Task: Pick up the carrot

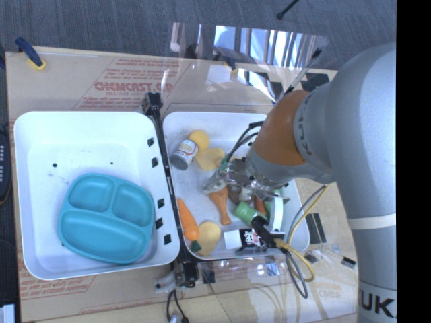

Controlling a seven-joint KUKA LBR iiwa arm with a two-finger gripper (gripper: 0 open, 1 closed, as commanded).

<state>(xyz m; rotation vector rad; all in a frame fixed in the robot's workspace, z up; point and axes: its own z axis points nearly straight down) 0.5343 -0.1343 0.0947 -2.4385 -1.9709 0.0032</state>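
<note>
against the left wall of the right bin (296, 237) lies the carrot (188, 219), orange, slanted, its lower end touching a yellow lemon-like toy (209, 234). over the bin's middle the tool (237, 184) hangs among a drumstick (220, 204) and a green piece (244, 213); whether it is released or clenched, i cannot tell. the left bin (40, 140) holds a blue divided plate (106, 217).
</note>
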